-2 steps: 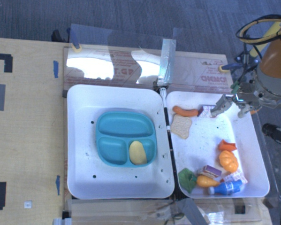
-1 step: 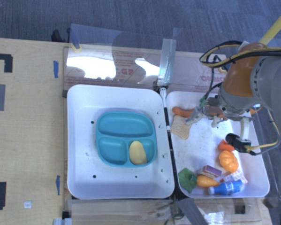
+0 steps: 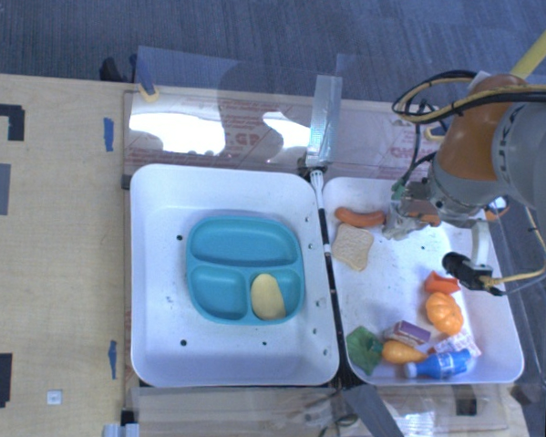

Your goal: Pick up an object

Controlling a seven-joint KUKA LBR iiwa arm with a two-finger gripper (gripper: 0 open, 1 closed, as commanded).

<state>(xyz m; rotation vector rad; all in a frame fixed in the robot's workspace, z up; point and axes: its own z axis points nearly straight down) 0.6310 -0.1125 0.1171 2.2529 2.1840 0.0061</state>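
Two white bins sit side by side on the bench. The left bin [image 3: 151, 280] holds a blue tray [image 3: 243, 266] with three compartments; a yellow potato-like piece [image 3: 268, 296] lies in the tray's near right compartment.

The right bin [image 3: 508, 349] holds the loose things. A sausage [image 3: 357, 216] lies at its far left corner, and a slice of bread [image 3: 352, 248] lies just near of it, close to the wall between the bins. At the near side, a green leafy piece [image 3: 364, 347] lies at the left, with a carrot [image 3: 401, 352] beside it, a small purple-topped block [image 3: 412, 334] just far of the carrot, and a blue bottle [image 3: 443, 364] to the carrot's right. An orange fruit [image 3: 444, 312] sits far of the bottle, with a red piece [image 3: 440, 284] touching its far side.

The arm [image 3: 496, 142] reaches in from the right over the far end of the right bin. The gripper [image 3: 402, 222] points down just right of the sausage, near the bin floor. Whether the jaws are apart or together cannot be told, and nothing shows between them. A black cable end [image 3: 462, 267] hangs over the bin, right of the bread.
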